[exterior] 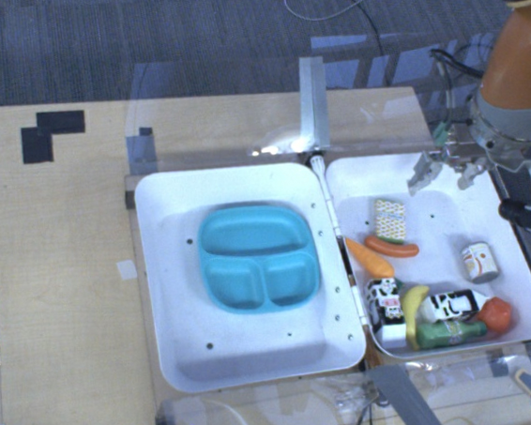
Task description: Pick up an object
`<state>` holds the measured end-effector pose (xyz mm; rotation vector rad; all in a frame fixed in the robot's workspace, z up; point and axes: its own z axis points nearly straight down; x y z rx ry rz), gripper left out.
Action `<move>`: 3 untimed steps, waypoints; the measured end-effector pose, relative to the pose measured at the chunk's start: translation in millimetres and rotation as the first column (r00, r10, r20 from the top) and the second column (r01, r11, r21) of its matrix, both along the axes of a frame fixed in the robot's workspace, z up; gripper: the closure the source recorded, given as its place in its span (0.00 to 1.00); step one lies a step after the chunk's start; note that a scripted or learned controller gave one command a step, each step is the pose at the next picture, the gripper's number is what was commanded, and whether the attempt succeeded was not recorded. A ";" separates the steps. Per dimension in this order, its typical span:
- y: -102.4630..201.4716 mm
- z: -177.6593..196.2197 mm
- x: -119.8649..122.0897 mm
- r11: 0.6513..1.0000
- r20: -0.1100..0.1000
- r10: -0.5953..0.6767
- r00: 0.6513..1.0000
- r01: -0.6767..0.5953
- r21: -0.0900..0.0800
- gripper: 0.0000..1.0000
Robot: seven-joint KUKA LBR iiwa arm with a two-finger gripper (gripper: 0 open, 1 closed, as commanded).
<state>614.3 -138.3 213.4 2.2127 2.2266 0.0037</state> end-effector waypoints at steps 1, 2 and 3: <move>-67.5 -27.1 10.3 0.999 0.002 0.038 0.999 -0.038 -0.002 0.00; 30.4 -119.3 -14.4 0.996 0.004 0.090 0.996 -0.090 -0.001 0.00; 31.6 -108.0 -12.6 0.996 0.009 0.093 0.996 -0.093 0.000 1.00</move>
